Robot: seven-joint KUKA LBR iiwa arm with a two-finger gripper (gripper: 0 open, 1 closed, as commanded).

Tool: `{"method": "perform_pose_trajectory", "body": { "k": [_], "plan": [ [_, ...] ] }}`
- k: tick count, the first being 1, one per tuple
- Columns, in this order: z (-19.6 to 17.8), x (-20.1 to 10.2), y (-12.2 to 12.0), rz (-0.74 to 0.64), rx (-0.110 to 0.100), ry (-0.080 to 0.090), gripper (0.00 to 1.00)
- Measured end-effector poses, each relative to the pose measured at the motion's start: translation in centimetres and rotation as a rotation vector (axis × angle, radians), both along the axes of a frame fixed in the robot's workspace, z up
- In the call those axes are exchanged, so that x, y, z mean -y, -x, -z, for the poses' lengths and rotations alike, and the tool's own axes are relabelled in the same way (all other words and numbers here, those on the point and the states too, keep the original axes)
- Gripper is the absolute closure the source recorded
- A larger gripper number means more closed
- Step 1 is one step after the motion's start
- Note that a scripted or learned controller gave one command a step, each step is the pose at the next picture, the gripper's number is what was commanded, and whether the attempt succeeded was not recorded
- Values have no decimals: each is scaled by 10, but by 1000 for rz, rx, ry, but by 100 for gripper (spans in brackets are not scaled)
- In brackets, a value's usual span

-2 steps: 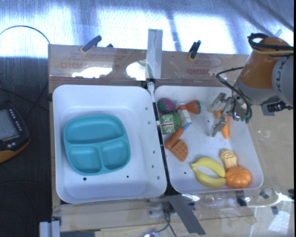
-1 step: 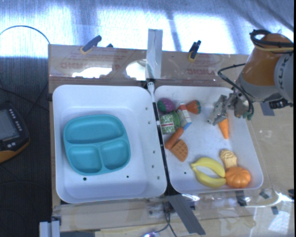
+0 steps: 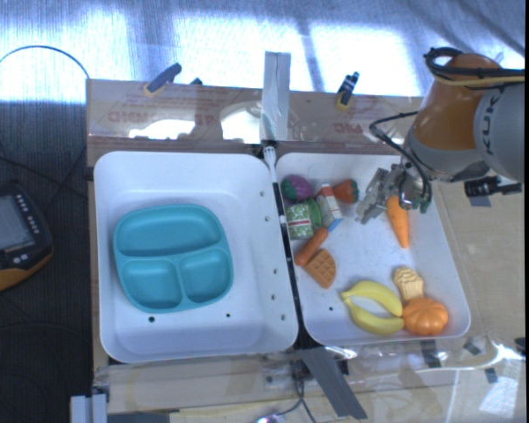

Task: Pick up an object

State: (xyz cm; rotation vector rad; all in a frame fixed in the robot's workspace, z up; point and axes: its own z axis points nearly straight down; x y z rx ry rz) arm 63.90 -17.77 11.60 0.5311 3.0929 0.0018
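Over the right bin: gripper (image 3: 381, 196), low by the far wall
Jaws: cannot tell whether open or shut
Carrot (image 3: 398, 221): just right of the gripper, touching or nearly so
Right bin (image 3: 448, 263): bananas (image 3: 373, 307), pumpkin (image 3: 424, 316), toy food clustered by its left wall
Left of right bin: second bin (image 3: 141, 324) with teal tray (image 3: 172, 256)

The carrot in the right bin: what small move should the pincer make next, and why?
Probably a short lift straight up. The pincer sits at the top end of the carrot, which lies apart from the other toys in the right bin.
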Motion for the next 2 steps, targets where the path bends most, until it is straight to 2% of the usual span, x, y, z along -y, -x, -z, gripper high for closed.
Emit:
{"method": "perform_pose_trajectory", "body": {
  "k": [1, 2],
  "plan": [
    [-89, -46, 25, -24, 0, 0, 100],
    [-114, -61, -18, -125, 1, 3, 100]
  ]
}}
